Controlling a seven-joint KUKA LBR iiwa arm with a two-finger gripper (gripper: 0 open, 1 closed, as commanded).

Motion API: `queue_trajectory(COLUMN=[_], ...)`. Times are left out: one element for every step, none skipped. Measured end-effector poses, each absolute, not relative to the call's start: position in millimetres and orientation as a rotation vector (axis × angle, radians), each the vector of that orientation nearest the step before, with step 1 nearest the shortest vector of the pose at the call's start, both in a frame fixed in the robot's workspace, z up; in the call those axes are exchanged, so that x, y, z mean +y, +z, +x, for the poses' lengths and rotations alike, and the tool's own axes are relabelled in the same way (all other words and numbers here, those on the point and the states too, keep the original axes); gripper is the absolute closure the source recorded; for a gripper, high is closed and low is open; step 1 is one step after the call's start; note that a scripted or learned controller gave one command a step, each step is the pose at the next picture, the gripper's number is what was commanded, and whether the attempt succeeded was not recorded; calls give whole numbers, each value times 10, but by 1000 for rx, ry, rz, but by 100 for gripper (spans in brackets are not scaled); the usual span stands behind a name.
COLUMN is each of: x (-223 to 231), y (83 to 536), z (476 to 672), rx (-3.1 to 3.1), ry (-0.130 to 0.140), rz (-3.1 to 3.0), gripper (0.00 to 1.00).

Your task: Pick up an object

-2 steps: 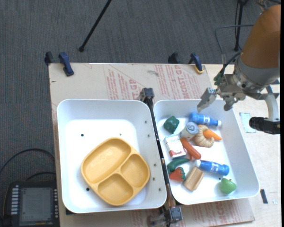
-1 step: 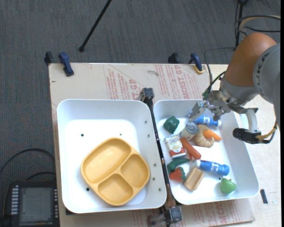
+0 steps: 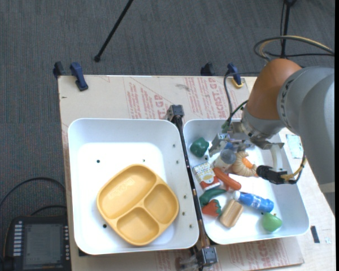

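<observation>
Plastic toys, mostly toy food by the look of it, are heaped in the right bin [image 3: 296, 219], so that pile is what's up for grabs. Nearest the gripper [image 3: 229, 149] there's a dark green rounded lump [image 3: 199, 147] up by the bin's left wall, a small white printed packet [image 3: 203, 172] just below it, and an orange-red sausage-shaped piece [image 3: 227, 179] lying at a slant. Lower down sits a blue tube with a white end [image 3: 253, 201], a tan block like a wooden wedge [image 3: 230, 213], a dark green pepper-ish thing [image 3: 212, 195] touching a red piece [image 3: 212, 208], and a bright green rounded one [image 3: 271, 223] off in the near right corner. All smooth and glossy, toy stuff.

That gripper hangs low over the top of the pile, right by a small greyish piece [image 3: 227, 156], but whether the fingers are spread or pinching anything, I honestly can't tell; it's a dark metal tangle from this angle. Behind it is the fat orange band [image 3: 274, 89] and the grey arm [image 3: 313, 117] coming in from the right.

Left bin [image 3: 82, 145] holds a yellow divided plate [image 3: 138, 204], three compartments, matte plastic, sitting tilted. Both bins sit on a cardboard-looking board [image 3: 135, 95] with blue clamps [image 3: 78, 75] at the far edge.
</observation>
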State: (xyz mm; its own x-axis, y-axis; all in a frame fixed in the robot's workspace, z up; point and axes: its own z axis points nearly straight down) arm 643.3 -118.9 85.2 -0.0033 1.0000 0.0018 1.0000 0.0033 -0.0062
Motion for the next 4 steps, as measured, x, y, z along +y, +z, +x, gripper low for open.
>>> queue_trajectory(x=[-1190,-1190,-1186,-1186], y=[941,941,1024,1024], z=[6439,6439,6442,6441], rx=[-2218,-2218,-2216,-2215], ry=[6,6,7,7], rz=[-2214,-2215,-2212,-2213], gripper=[100,0,100,0])
